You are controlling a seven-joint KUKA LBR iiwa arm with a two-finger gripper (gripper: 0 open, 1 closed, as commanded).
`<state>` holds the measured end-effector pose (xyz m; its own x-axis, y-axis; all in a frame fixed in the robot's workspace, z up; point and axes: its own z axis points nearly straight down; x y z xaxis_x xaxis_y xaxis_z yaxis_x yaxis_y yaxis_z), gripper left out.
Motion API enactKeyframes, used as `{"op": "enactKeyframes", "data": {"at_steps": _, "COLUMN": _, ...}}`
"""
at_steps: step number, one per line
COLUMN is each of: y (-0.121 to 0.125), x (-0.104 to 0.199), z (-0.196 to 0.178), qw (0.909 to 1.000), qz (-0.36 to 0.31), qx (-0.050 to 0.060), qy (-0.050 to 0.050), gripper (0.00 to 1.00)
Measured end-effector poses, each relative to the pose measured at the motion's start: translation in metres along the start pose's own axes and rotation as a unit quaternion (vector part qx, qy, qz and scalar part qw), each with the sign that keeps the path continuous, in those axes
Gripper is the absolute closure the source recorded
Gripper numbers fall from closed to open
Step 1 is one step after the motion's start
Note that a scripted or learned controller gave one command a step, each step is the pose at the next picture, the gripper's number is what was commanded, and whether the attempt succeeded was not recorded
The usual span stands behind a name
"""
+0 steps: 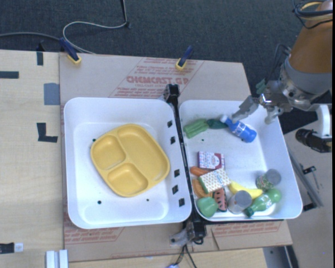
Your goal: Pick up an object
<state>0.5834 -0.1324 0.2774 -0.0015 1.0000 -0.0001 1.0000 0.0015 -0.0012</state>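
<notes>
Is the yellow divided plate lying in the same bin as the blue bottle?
No. The yellow divided plate lies alone in the left bin, while the blue bottle is in the right bin.

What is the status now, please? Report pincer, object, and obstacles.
Pincer over right bin, upper edge, nothing seen between fingers. Blue bottle just below it, lying flat. Green item to the bottle's left; toy pile farther down the bin.

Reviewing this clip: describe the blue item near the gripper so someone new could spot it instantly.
Start at the right-hand white bin, then go to its far end, near the arm. The blue bottle lies tilted there, white cap toward the green pieces on its left. It is the bin's one blue thing, set apart from the heap of toys at the near end.
</notes>
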Motion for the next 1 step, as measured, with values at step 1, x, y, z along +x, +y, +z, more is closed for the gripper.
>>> {"op": "enactKeyframes", "data": {"at_steps": 1, "y": 0.0073, "x": -0.0401, "z": 0.1397, "qw": 1.0, "qz": 0.001, "qx": 0.001, "qy": 0.0, "gripper": 0.0}}
